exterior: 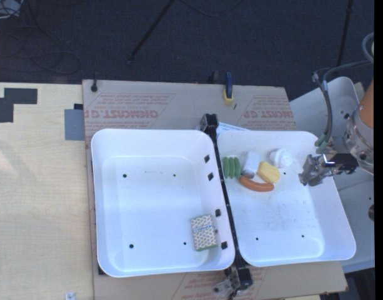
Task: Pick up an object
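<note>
the arm is cut off at the right edge; whether the metal two-finger gripper, above the right rim of the right white plastic bin, is parted or closed cannot be told. near that bin's far edge: one green ridged piece, one white block, one yellow chunk, one orange sausage-shaped piece, one white lump. the left white plastic bin holds one patterned small box, near-right corner.

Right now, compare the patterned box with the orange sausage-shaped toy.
The patterned box lies alone in the left bin; the orange sausage-shaped toy lies in the right bin, crowded by other small items. The box is flat, rectangular and greenish; the toy is long, rounded and orange. Both rest near the divider.
</note>
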Action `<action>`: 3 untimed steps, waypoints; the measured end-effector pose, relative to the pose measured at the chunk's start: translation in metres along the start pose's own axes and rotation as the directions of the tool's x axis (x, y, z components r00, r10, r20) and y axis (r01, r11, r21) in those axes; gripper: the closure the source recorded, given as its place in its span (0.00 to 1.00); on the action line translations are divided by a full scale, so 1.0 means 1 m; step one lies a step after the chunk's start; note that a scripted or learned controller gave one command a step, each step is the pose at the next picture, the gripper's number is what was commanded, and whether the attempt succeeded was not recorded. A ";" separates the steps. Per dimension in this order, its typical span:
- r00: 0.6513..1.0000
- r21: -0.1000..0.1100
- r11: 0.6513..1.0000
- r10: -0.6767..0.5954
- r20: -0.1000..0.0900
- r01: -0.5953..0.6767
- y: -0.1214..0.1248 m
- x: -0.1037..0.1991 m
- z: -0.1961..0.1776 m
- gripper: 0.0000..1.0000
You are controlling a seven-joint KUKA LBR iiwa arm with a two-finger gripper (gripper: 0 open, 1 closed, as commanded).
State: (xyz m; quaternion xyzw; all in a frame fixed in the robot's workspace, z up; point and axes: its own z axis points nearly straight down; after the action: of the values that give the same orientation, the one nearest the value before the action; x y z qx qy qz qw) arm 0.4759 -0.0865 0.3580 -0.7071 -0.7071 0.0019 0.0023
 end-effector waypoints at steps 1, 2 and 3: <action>1.000 0.003 1.000 0.001 0.000 -0.001 0.000 -0.001 -0.009 1.00; 1.000 0.006 1.000 0.000 0.000 0.000 0.000 -0.001 -0.018 1.00; 1.000 -0.001 1.000 -0.011 -0.001 0.011 0.000 0.096 -0.006 1.00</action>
State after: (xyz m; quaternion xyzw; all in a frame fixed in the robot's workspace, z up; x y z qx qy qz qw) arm 0.4758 0.0100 0.3636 -0.7033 -0.7109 0.0011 0.0025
